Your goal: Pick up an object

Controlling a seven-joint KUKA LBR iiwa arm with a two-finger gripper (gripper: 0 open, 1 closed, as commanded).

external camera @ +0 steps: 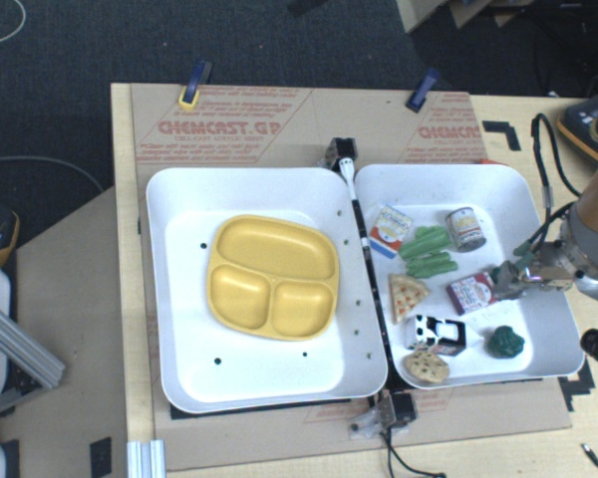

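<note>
- Arm is reaching in from the right edge, gripper (506, 279) sitting low inside the right bin (518, 182), near that bin's right wall.
- Gripper state: can't tell from here; the tip is too small and dark to read, and I'm not seeing anything clearly between it.
- Small red-and-white packet (469, 293) is lying right at the gripper tip, just to its left; touching or just short of touching, can't say which.
- Dark green lump (506, 343) is sitting just below the gripper, toward the near edge of the bin, apart from it.
- Small tin can (466, 228) is lying on its side above and left of the gripper, close by but clear.
- Green pods (427, 251) are lying further left of the gripper, two or three side by side, slanted.
- Red, white and blue carton (388, 230) is beyond the pods, up against the bin's left side.
- Pizza slice toy (408, 296) is left of the packet, point facing down.
- Black-and-white toy (440, 334) is down-left of the gripper, with a tan cookie-like piece (426, 366) just below it at the bin's near edge.
- Left bin (169, 267) is well away from the gripper, holding a yellow three-compartment tray (273, 276) roughly centred.
- Both bins are resting on a brown sheet with red print (219, 122) laid over the bench (130, 297), blue clips holding it at the far edge.
</note>
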